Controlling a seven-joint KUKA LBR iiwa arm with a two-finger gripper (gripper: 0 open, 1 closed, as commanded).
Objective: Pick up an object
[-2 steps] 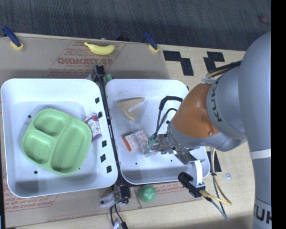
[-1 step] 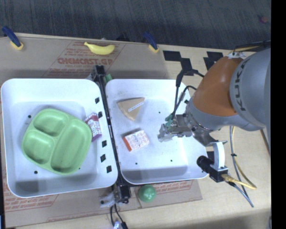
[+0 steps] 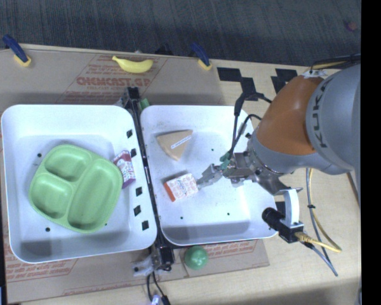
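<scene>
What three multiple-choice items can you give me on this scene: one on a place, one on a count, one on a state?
1. Where does the green divided plate lie?
A. in the left bin
B. in the right bin
C. on the cardboard

2. How many compartments does the plate have?
A. two
B. three
C. five

3. How does the claw stand to the small orange and white packet?
A. far away, above the left bin
B. low in the right bin, tip right beside the packet
C. lifting the packet high above the bin

Answers:
1. A, the plate rests on the left bin's floor.
2. B, three hollows show.
3. B, the claw tip reaches the packet's right edge, and the packet lies on the bin floor.
</scene>
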